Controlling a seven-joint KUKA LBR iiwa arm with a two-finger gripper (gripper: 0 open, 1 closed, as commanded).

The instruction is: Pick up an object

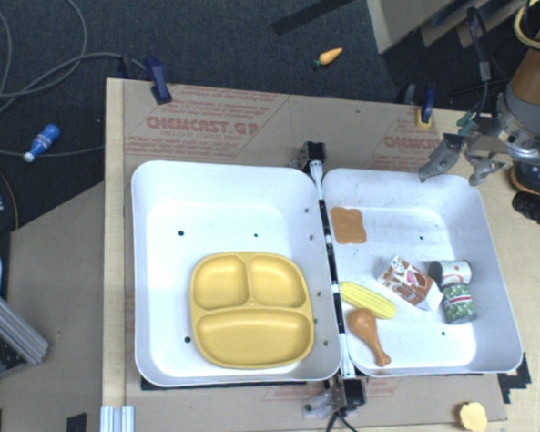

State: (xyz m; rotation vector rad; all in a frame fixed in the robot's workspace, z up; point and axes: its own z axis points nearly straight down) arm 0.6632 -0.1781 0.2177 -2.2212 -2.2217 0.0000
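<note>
One corn cob (368, 299) lying near-horizontal.

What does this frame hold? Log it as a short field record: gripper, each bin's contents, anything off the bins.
gripper: open, above the right bin's far rim, holding nothing
left bin: yellow divided plate
right bin: brown flat piece, corn cob, drumstick, small carton, green-labelled can, white cup
off bins: yellow lump on the bench's near right corner

We see a tray (251, 310) in the left bin (162, 195). In the right bin (488, 233), the corn (367, 299) lies left of the can (456, 300).
</note>
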